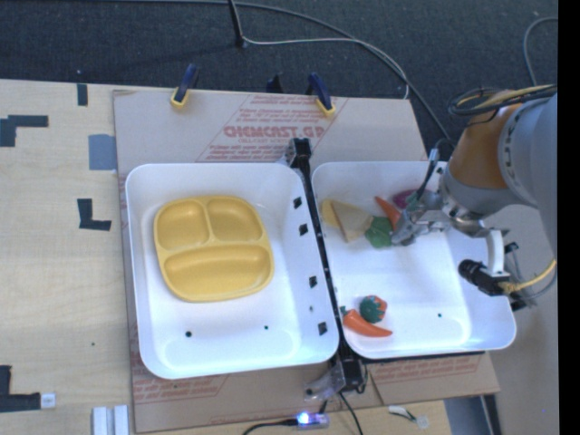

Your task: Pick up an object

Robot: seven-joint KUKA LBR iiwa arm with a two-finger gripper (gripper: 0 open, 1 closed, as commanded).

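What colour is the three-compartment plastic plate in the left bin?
Yellow plastic divided plate, seen in the camera view.

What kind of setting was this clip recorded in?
Probably a robotics lab bench set up for picking trials: two white bins clamped onto a cardboard sheet, toy food such as a carrot beside a yellow divided plate, and loose cables on dark carpet.

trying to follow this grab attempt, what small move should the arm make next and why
Probably a short drop straight down. The gripper sits low in the right bin, right by a small green toy and an orange-red piece, but nothing shows between its fingers. Lowering a little onto the green toy looks like the most likely way to get a grip.
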